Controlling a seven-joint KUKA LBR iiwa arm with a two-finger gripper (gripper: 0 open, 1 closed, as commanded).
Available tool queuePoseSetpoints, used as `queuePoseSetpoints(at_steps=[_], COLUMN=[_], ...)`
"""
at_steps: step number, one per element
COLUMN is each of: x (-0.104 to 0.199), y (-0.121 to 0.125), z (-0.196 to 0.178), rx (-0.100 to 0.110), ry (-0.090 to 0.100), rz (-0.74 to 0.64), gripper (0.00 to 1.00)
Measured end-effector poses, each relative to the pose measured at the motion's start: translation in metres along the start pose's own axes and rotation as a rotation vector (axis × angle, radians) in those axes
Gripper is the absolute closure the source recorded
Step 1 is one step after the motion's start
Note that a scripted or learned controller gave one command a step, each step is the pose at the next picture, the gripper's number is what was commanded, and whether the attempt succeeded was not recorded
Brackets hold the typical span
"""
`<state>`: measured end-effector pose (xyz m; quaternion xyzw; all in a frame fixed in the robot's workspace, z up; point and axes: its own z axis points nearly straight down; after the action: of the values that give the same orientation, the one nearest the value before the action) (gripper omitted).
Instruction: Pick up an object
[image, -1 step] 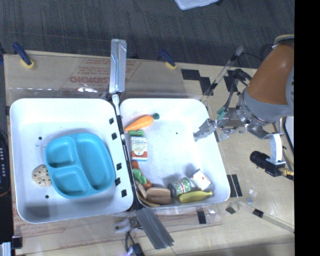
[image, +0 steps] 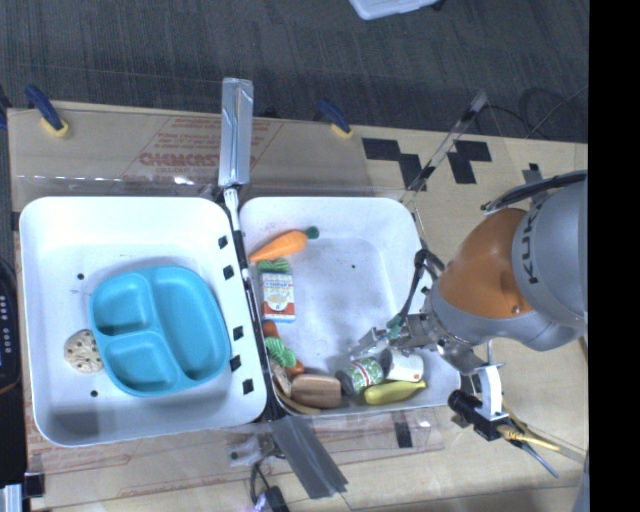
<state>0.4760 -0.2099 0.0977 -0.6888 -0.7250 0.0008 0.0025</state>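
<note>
Grey arm with orange band (image: 500, 275) reaches from right over right shallow white bin (image: 340, 215).
Hand (image: 392, 340) low at near-right pile; grip state cannot tell.
Likely target, small green-labelled can (image: 364, 374), touches yellow banana (image: 395, 392) and brown bun (image: 316, 390).
Risk: crowding, bin wall block clean grasp; neighbours nudged.
</note>
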Motion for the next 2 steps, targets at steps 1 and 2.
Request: queuePoseSetpoints(at_steps=[1, 2], x=[0.0993, 0.0969], y=[0.0769, 0.0762], z=[0.0063, -0.0034], rx=[-0.003, -0.001], ry=[0.0, -0.002], rz=[-0.191, -0.191], gripper=[0.0, 1.0])
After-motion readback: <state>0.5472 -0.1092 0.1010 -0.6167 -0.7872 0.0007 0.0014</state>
